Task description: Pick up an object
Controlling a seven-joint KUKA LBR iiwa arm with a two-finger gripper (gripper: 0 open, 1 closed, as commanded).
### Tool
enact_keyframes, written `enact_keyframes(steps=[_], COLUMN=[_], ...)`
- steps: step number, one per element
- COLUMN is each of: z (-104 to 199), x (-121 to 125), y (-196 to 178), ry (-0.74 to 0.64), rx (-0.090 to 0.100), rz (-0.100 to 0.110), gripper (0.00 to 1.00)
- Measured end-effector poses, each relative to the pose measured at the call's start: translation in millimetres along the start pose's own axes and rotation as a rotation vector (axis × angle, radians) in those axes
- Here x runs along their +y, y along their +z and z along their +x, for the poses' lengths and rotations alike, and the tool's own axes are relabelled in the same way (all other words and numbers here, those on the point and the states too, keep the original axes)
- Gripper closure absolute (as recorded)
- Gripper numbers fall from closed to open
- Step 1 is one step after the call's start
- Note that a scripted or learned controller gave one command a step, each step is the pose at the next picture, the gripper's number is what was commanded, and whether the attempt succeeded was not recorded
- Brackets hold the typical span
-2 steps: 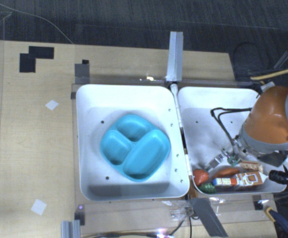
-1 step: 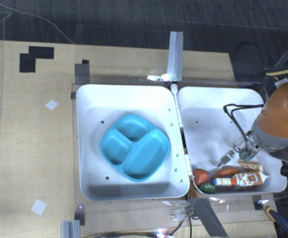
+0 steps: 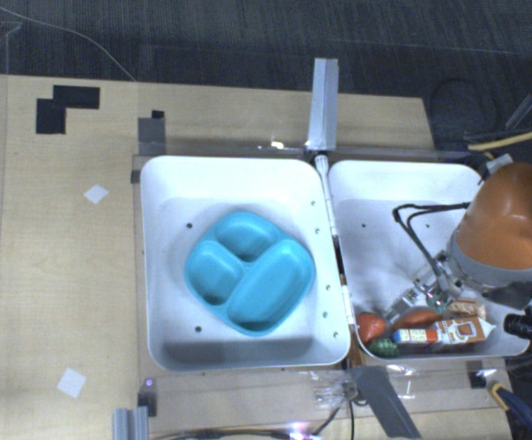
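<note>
Several small objects crowd the near edge of the right-hand shallow white bin (image 3: 376, 200) — a round red tomato-like piece (image 3: 370, 324), a small green item (image 3: 382, 345) just beside it, a flat packet with a red-and-white label (image 3: 436, 335), and a long orange-red carrot-shaped piece (image 3: 419, 317) lying across them. Any of these could serve as the thing to pick up; the carrot-shaped piece sits closest under the tool. The two-finger gripper (image 3: 424, 295) is down among this clutter, right over the orange-red piece, yet whether its tips are spread or pinched together cannot be told. By my reading the reach-and-descend step is in hand, no lift begun. The next move calls for a firm close on one item alone, then a straight rise — neighbours touch, so two could drag along. Farther left, the left-hand white bin (image 3: 165, 246) holds a blue three-compartment plastic tray (image 3: 250, 271), well apart from the arm.
</note>
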State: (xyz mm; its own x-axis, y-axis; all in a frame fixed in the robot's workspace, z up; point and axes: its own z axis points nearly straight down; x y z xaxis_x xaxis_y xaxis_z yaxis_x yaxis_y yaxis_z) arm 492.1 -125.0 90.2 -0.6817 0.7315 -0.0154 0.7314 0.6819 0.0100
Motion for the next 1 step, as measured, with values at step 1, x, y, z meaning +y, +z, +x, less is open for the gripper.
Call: enact_keyframes(steps=[1], z=[-57.8], x=[31.2], y=[-47.7], ry=[-0.123], rx=[0.011], rz=[0.005], gripper=[0.0])
